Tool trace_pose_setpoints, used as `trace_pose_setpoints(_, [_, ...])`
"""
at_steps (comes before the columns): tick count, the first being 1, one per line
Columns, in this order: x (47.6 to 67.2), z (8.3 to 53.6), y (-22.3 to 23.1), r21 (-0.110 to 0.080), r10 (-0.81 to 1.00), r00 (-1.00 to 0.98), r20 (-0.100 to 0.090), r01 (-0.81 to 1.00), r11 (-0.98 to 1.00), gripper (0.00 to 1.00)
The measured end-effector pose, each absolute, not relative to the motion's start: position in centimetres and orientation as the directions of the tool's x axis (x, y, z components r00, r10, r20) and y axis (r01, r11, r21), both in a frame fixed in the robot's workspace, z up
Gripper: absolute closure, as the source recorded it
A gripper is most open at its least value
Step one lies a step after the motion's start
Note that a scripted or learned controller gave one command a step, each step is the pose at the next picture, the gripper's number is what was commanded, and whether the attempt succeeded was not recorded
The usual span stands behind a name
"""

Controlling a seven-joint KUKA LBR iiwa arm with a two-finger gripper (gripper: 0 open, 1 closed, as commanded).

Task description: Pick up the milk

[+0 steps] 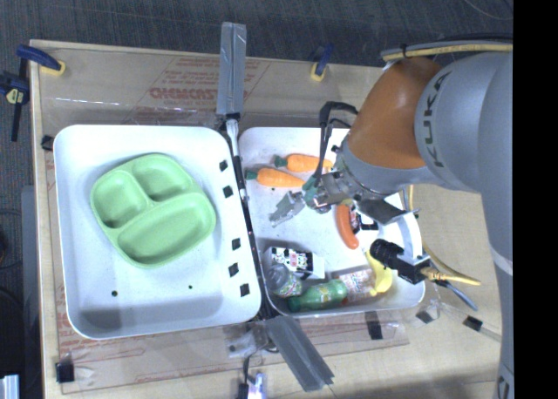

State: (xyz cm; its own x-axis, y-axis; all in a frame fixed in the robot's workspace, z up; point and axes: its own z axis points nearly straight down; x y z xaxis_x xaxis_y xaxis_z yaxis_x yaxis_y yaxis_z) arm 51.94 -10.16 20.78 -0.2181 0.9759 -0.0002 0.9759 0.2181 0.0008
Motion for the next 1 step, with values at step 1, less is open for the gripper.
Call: trace_pose_setpoints(1, [48.06,11.10,-16.16,0.009,0.923,-0.385,0.000,0.923,0.385,0.00])
